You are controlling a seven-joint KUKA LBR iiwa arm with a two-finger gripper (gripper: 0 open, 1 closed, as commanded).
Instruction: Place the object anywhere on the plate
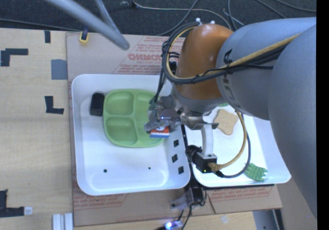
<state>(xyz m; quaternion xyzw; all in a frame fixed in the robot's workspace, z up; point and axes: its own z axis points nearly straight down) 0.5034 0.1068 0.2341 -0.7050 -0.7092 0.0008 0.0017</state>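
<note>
The tool (158,122) hangs low over the right edge of the green plate (123,118), which lies in the left bin (85,136). A small red, white and blue object (160,132) shows just under the tool, at the plate's right rim, about where the plate meets the bin floor. Whether the tool is apart or clamped on that object cannot be told, because the arm's wrist and the cables hide the tips.

The main risk, as I judge it, is the placement spot. The object sits so close to the rim that, once let go, it may tip or slide off the raised edge onto the bin floor instead of resting in a compartment. A release from any height would make that more likely. The tool could also press on the rim and tilt or drag the light plate.

A black block (96,104) touches the plate's left side, so a shove could push the plate against it. In the right bin (275,170), a tan piece (226,121) and a green toy (255,172) lie well apart from the action.
</note>
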